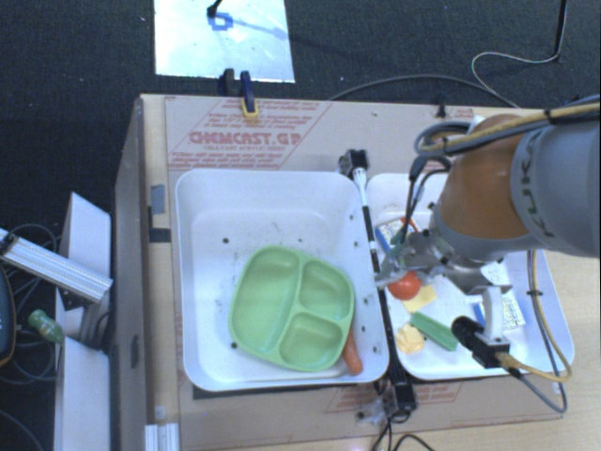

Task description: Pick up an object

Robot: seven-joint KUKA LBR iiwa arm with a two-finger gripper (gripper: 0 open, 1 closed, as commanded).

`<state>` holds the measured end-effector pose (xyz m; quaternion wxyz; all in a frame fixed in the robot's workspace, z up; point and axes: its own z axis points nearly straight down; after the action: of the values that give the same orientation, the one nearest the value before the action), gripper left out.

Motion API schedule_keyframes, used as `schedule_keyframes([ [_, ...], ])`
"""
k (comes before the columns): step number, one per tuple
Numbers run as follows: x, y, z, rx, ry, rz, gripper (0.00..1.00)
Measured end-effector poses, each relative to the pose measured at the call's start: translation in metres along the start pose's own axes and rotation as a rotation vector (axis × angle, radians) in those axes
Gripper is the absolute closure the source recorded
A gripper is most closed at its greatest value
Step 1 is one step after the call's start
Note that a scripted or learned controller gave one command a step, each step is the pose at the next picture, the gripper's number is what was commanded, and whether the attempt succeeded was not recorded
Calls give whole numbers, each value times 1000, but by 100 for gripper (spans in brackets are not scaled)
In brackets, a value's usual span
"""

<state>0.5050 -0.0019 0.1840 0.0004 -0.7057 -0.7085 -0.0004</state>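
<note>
Over the right bin (387, 195), seen from the fixed camera above the bench, the gripper (396, 269) hangs low at the bin's left side, close to the wall shared with the left bin (192, 252). Its tip is right at a small red round thing (405, 287), perhaps a tomato. The wrist hides the spot, so whether they touch, and how wide the pincer stands, cannot be told. Nothing can be seen gripped in it.

The arm (512, 191) comes in from the right, its grey body and orange band lying across the upper half of the right bin, and the wrist bends down and to the left towards the red thing.

A yellow piece (425, 298) lies just beside the red thing. Nearer the bin's front lie a second yellow piece (409, 338) and a green block (434, 331), with a white and blue packet (500, 310) to the right.

In the left bin a green divided plate (291, 308) lies flat, with an orange stick-shaped thing (352, 356) at its lower right edge, against the bin wall.
</note>
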Motion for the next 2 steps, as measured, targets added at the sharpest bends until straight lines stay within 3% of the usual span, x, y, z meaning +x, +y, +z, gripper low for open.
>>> schedule_keyframes([
  [1,11,-18,-55,-3,-1,0,100],
  [2,18,-17,-76,-3,-1,-2,100],
])
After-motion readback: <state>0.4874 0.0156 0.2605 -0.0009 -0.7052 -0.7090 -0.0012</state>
